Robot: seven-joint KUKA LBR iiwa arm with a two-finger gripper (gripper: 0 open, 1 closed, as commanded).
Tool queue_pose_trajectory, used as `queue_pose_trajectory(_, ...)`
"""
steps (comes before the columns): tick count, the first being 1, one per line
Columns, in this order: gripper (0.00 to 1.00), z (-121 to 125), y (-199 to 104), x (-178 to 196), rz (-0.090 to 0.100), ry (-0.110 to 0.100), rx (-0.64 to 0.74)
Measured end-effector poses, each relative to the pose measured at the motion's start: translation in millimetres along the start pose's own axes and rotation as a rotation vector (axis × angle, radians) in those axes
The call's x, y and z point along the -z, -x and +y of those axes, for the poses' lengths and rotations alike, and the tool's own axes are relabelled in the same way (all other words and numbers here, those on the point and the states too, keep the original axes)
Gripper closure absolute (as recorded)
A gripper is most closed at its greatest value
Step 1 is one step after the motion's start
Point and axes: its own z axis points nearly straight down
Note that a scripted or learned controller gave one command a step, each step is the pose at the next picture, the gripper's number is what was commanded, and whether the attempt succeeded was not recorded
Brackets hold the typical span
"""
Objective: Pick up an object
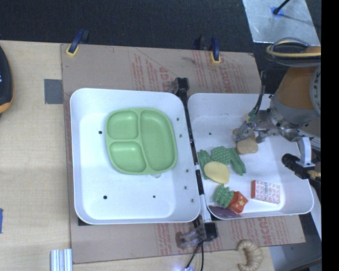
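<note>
gripper (247, 135) over a tan, rounded lump (247, 147) (potato-like).

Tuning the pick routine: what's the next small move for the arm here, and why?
Probably a short descent onto the tan piece: the gripper sits right at it in the right bin, with the green toy close beside, so going straight down avoids a nudge.

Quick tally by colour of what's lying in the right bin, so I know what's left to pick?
Green: 2, a leafy piece and a smaller one
Yellow: 1
Tan: 1, beside the gripper
Red: 1 small piece
Red and white: 1 packet
Purple: 1 at the front wall
Total: 7
</note>
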Motion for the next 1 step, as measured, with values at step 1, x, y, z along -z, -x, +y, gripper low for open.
queue_pose_trajectory(1, 1.0, 37.8, -52.9, 112.8, 0.002, 0.014, 0.006)
